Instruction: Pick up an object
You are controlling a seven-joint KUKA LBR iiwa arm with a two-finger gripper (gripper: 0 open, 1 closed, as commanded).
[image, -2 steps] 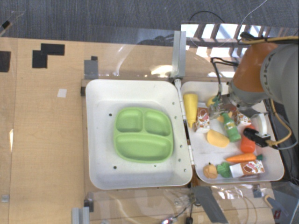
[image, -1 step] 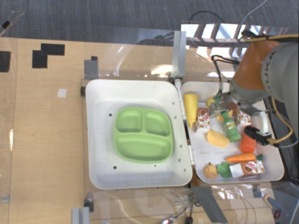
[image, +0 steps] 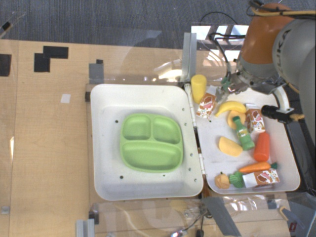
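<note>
Camera view: two white bins side by side on the table (image: pixel 39 147).
Left bin (image: pixel 106 181): holds a green divided plate (image: pixel 150 142).
Right bin (image: pixel 289 174): holds toy food, among them a banana (image: pixel 230 107), green bottle (image: pixel 243 134), carrot (image: pixel 254 168) and yellow cup (image: pixel 198 87).
Claw (image: pixel 228 85): low over the right bin's far edge, near the banana; its opening cannot be made out, and nothing is seen in it.

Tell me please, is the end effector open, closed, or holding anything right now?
End effector: cannot be told; it sits above the right white bin, near the yellow banana.
</note>
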